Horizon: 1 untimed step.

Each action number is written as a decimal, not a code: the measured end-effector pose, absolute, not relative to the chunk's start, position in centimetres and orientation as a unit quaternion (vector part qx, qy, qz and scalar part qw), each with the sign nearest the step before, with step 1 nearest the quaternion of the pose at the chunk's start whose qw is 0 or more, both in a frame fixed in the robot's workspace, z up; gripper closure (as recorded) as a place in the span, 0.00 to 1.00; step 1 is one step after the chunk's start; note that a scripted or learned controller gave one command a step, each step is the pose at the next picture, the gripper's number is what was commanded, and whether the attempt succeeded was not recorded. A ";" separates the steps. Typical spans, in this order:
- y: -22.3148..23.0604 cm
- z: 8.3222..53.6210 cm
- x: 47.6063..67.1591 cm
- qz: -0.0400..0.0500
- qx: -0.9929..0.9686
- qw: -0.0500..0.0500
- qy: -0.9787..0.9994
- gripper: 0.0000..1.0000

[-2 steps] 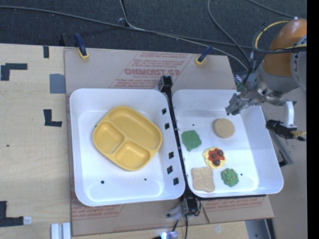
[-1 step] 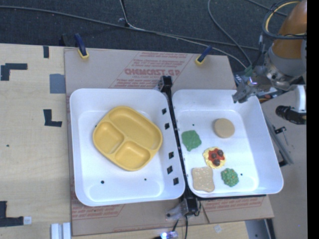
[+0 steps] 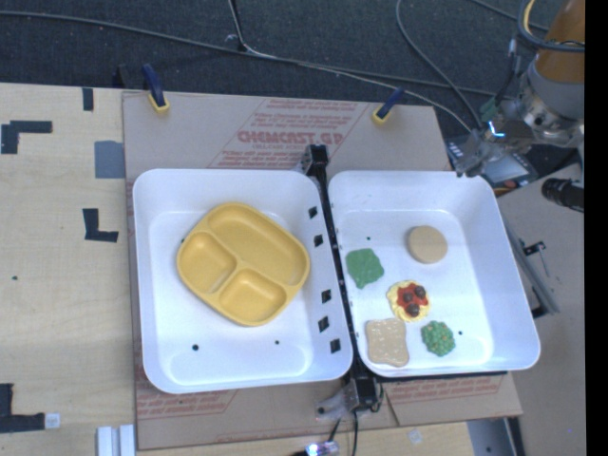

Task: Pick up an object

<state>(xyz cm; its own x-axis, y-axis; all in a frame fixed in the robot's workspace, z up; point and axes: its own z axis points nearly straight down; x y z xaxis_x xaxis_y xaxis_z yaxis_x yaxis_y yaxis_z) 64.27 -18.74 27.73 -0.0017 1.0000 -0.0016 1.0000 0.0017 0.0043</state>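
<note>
Toy food pieces lie in the right white bin point(image 3: 494, 255): your round tan biscuit point(image 3: 427, 244) looks light, rigid and flat, so pinch across its edges. Whether your gripper point(image 3: 480, 155) is ready, you cannot tell.

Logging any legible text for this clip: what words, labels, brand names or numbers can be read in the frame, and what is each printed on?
"CHEMCAST GP": red print on the brown sheet under the two white bins, just above them.
More red lines of print repeat slantwise across the same sheet; too small and blurred to read.
No readable text on the yellow tray, the food pieces or the arm.
</note>
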 end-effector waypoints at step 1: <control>-14.3 26.9 63.2 0.000 0.706 -0.001 0.709 1.00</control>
<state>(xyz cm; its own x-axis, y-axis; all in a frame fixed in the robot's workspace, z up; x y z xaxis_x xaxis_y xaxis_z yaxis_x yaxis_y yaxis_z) 63.18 -14.34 26.94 -0.0041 1.0000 0.0004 1.0000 0.0041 -0.0017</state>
